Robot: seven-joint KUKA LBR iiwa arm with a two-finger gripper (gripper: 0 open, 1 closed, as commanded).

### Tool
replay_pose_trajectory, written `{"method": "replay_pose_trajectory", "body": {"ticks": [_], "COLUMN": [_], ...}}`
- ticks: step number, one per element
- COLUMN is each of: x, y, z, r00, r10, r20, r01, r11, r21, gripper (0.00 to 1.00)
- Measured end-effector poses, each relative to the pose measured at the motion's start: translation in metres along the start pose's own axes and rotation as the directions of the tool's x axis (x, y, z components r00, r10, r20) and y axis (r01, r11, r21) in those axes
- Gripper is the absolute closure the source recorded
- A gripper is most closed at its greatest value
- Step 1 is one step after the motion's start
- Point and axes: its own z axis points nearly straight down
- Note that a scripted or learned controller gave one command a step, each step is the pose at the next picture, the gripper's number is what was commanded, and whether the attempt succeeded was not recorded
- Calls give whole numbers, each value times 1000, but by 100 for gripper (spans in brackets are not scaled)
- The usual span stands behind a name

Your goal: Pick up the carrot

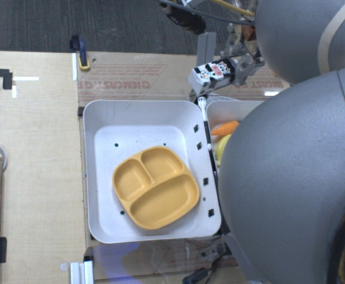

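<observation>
Yellow plastic catches my eye first: a divided plate (155,187) with three compartments lies in the left bin (101,158), a little toward its near right. Past the shared wall I see the carrot (225,128), orange, lying in the right bin (219,106) by its left wall, with something yellow (221,149) just below it (mostly hidden, I can't name it). The grey arm (290,182) covers the rest. The gripper I cannot make out, so its state I cannot tell.
</observation>
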Motion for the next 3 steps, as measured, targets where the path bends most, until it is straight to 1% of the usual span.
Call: {"method": "replay_pose_trajectory", "body": {"ticks": [1,2,3], "x": [-15,13,20], "y": [13,68,70], "z": [0,36,0], "r00": [1000,999,1000], "r10": [1,-35,-24], "r20": [1,2,1], "r01": [-1,35,24], "r11": [1000,999,1000], "r21": [0,0,0], "gripper": [100,100,100]}}
